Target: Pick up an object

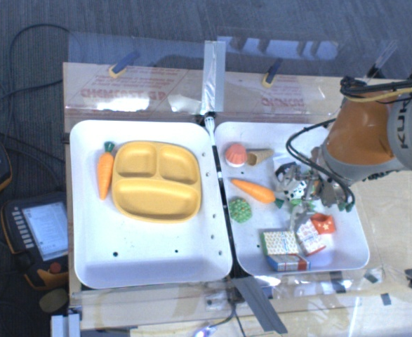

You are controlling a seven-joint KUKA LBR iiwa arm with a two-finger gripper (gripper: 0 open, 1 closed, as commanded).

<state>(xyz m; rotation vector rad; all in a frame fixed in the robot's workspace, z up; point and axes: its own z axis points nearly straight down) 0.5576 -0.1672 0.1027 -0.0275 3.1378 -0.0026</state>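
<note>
Hovering near the right bin's (363, 255) edge, the pincer (300, 201) crowds cartons (297, 244).

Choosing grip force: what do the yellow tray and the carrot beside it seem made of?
Yellow tray: likely moulded plastic, smooth with a soft sheen and rounded compartments. Carrot: probably toy plastic or rubber, uniform orange with a neat green top; which of the two is unclear.

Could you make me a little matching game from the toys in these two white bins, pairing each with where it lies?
Things:
1. yellow divided plate
2. ice cream cone
3. green ball
4. checkered box

Places:
A. right bin, near front edge
B. left bin, beside a carrot
C. right bin, back left corner
D. right bin, just in front of a carrot

Pairs: 1-B, 2-C, 3-D, 4-A
</note>
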